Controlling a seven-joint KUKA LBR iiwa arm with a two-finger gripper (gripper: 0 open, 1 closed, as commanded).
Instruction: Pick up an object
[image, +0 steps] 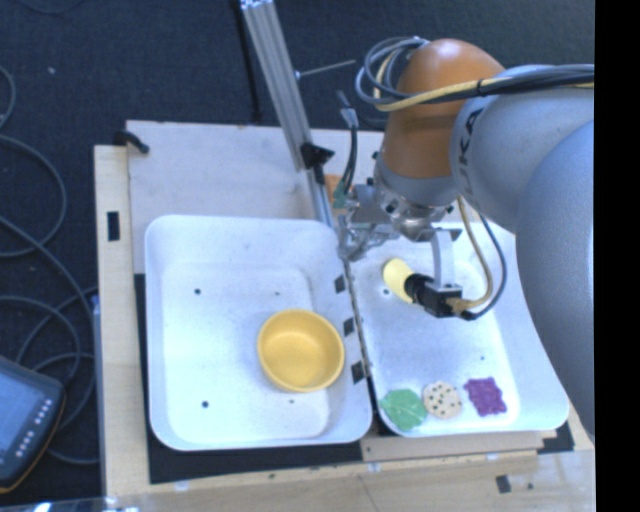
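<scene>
A yellow bowl (300, 350) stands upright in the left bin (165, 300), near that bin's right wall. Along the front edge of the right bin (525, 375) lie a green flat piece (403, 408), a round speckled cookie (441, 399) and a purple piece (486, 395). A small yellow rounded thing (396, 274) lies in the right bin's back left part. My gripper (350, 243) hangs over the wall between the two bins, at their back end, just left of the yellow thing. No object shows between its fingers.
An aluminium strut (285, 100) slants down from the top to the bins' back edge, close behind the gripper. The arm's grey body covers the right bin's back right part. A screen device (25, 420) and cables lie on the floor at the left.
</scene>
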